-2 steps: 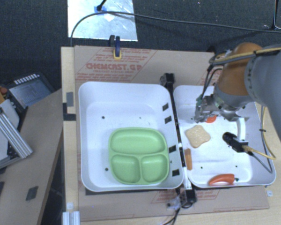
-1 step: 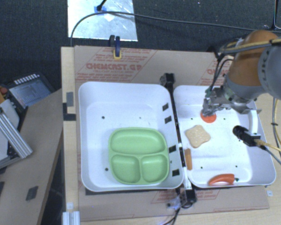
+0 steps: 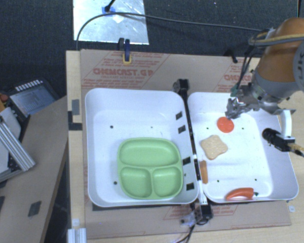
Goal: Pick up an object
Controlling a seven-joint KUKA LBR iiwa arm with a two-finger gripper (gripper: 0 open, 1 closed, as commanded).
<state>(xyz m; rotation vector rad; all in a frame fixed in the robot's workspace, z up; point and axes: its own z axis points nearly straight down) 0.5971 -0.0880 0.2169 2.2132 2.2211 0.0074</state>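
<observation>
Right of centre in the frame, the right bin (image 3: 278, 186) holds four small items: a round red-orange piece (image 3: 225, 125) near its upper middle, a tan slice of toy bread (image 3: 214, 147) just below and left of that, a slim orange stick (image 3: 203, 171) lying along the bin's left wall, and an orange-red curved piece (image 3: 239, 193) against the near rim. The grey arm (image 3: 283, 59) enters from the upper right, and its gripper (image 3: 234, 110) hangs just above the round red-orange piece, seemingly apart from it; whether the tool is spread or closed cannot be told from this angle, and nothing is seen gripped. Left of centre, the left bin (image 3: 101, 115) carries a green three-compartment tray (image 3: 149, 167) in its lower half. Both bins rest on a brown printed board (image 3: 142, 67).
</observation>
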